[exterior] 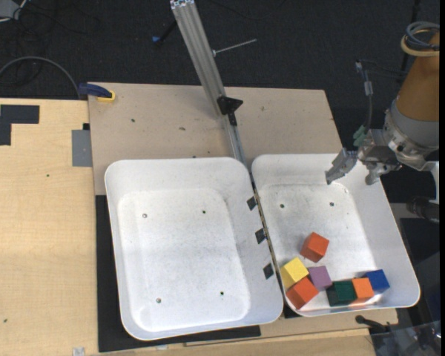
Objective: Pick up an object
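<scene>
Claw (358, 169) spread open, gripping nothing, over the right bin's (400, 251) far edge, and I fear a miss: the blocks (328, 277) crowd tight against its near edge.

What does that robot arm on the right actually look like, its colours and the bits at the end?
The arm has a rounded orange section above a grey metal wrist ring. Below that sits the gripper, grey and angular, ending in two slim grey jaws. A thin cable rises beside the wrist, and a pale looped hose sits on top of the orange part.
</scene>
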